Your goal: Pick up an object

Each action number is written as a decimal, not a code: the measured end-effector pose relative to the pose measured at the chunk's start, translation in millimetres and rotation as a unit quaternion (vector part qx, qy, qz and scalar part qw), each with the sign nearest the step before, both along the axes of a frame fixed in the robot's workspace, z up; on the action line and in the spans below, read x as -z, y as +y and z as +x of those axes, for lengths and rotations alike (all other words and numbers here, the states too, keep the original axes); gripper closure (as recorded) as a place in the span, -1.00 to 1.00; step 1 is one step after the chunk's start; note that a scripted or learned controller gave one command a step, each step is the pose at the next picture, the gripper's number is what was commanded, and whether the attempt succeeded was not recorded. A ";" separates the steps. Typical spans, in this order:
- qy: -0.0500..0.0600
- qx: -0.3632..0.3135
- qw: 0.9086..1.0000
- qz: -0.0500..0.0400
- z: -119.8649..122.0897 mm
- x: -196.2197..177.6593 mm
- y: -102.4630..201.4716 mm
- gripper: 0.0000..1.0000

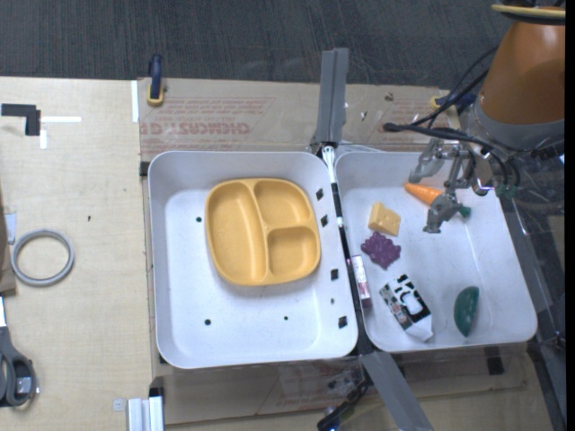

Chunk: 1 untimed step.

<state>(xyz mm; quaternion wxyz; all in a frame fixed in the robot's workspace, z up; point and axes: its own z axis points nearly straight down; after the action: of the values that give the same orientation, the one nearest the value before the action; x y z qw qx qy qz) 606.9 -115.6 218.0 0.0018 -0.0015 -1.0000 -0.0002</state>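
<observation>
One yellow tray (263, 232) left — five small objects right bin (503, 277).

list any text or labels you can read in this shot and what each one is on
Red print on the cardboard sheet behind the bins: mirrored or upside down, too blurred to read.
Black-and-white packet in the right bin: bold markings, not legible.
Narrow tube at the bin divider: label too small to read.
</observation>
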 end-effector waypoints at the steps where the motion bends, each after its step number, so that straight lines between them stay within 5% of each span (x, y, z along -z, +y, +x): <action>1: -0.002 0.043 0.999 0.000 47.0 128.7 -12.3 -1.00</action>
<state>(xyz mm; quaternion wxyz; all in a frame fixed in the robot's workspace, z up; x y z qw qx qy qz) 653.9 -127.9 89.3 0.0000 -0.0446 -0.9990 0.0000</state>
